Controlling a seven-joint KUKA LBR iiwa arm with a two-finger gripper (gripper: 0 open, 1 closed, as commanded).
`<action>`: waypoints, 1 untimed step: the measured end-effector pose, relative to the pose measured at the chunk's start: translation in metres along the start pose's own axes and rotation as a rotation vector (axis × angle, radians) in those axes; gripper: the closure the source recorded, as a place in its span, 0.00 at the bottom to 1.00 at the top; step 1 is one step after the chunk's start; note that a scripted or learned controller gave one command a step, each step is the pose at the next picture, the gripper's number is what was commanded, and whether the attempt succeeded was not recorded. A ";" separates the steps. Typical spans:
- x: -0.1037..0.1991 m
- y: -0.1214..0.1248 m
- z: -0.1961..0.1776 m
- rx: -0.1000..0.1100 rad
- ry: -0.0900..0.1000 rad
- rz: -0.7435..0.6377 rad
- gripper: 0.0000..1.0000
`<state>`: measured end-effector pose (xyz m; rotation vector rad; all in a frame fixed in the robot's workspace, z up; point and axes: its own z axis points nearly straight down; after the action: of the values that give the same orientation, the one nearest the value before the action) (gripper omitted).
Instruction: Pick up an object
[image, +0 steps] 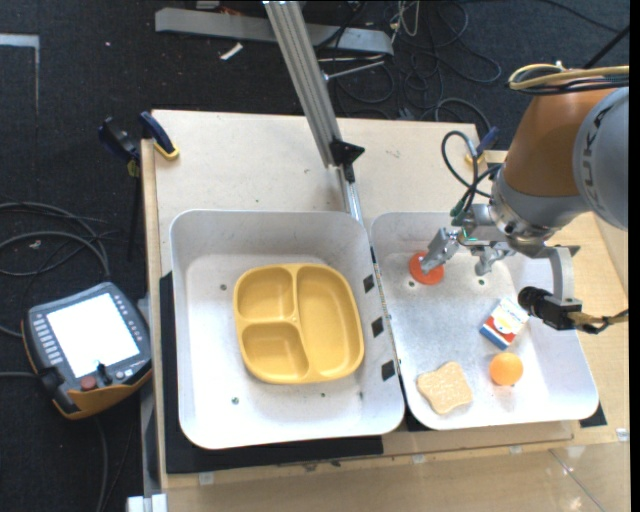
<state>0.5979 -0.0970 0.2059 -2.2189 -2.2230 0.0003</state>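
Note:
My gripper (462, 258) hangs over the far part of the right bin (575, 395), open, with nothing between its fingers. Its left finger (438, 250) is right at a small red round object (427, 271) lying on the bin floor; I cannot tell whether they touch. A small white, blue and red box (503, 325) lies nearer the front, to the gripper's right. In front of the box sits an orange ball (506, 370). A slice of toast (445, 388) rests by the bin's front left corner.
The left bin (200, 250) holds a yellow divided plate (298, 322). A slanted metal pole (315, 90) comes down between the two bins at the back. A teach pendant (88, 345) lies on the floor to the left.

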 end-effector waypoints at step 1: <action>0.000 0.000 0.000 -0.001 0.000 0.001 0.00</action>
<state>0.5979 -0.0970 0.2059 -2.2197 -2.2225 -0.0005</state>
